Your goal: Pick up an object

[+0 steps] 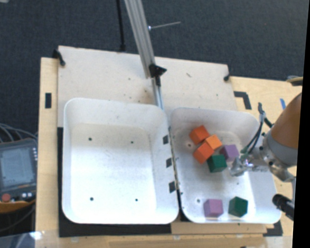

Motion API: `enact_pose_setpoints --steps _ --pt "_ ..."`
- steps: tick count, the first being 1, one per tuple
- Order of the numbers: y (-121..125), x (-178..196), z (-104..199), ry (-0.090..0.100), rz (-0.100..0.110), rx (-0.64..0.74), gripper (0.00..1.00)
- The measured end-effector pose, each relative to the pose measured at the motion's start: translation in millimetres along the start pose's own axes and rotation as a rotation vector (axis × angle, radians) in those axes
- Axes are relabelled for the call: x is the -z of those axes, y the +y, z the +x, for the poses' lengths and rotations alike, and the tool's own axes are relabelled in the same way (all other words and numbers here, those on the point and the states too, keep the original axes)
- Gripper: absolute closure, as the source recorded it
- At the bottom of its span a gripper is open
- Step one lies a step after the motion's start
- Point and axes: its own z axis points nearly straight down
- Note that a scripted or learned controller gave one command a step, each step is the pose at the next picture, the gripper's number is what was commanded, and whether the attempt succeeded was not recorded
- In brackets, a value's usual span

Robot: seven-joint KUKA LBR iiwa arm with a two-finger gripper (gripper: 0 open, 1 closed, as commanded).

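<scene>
The right bin (188, 210) holds several small blocks. An orange block (199, 134), a second orange block (208, 147), a purple block (230, 151) and a green block (216, 163) form a cluster near its middle. Another purple block (212, 207) and a green block (238, 206) lie near its front edge. My gripper (239, 167) hangs low over the right bin, just right of the cluster, close to the purple and green blocks. Nothing shows between its fingers.
The left bin (69, 141) sits beside the right one on the bench. A metal pole (142, 38) slants up from the back between the bins. A teach pendant (11, 172) lies off the bench at the left.
</scene>
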Motion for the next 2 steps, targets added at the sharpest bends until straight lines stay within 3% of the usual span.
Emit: enact_pose_setpoints --steps 1,2 --pt "2.5 53.0 -1.9 0.000 -0.001 0.006 1.00" --pt "17.3 44.8 46.6 0.004 0.007 0.010 1.00"
